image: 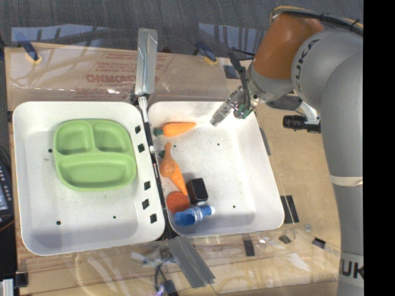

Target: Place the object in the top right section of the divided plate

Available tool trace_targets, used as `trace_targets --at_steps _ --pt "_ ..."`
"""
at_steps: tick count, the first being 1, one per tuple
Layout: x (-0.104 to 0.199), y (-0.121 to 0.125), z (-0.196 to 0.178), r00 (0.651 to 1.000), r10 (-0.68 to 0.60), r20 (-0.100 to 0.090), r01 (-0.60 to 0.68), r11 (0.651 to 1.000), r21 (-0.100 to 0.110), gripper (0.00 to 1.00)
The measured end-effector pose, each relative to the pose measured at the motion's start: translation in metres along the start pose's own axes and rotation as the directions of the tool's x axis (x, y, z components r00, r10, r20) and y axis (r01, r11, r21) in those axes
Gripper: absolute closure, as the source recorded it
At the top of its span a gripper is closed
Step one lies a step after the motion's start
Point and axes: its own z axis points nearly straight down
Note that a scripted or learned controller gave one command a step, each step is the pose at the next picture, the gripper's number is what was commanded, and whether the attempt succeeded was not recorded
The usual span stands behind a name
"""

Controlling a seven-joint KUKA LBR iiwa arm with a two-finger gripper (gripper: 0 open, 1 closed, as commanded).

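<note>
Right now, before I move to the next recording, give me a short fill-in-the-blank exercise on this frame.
1. The divided plate is coloured ____.
2. The divided plate lies in the ____ bin.
3. The gripper hovers over the ____ bin.
4. The carrot lies near that bin's ____ edge.

Missing words: green; left; right; top

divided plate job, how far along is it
Nothing looks done yet: the green divided plate in the left bin has nothing in its top right section. The claw hangs over the right bin's upper edge with nothing visibly between its fingers. The carrots, black block and blue bottle lie in the right bin. Picking and placing remain.
</note>
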Motion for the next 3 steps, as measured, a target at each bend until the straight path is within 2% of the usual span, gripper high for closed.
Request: trace_targets --at_steps 1,2,3 --pt "0.029 0.005 0.074 0.958 -0.286 -0.020 0.286 0.958 0.005 1.00" --pt "0.065 0.042 0.074 0.884 -0.466 -0.021 0.466 0.885 0.001 1.00" --pt "0.064 0.043 0.063 0.883 -0.469 -0.019 0.469 0.883 0.001 1.00"
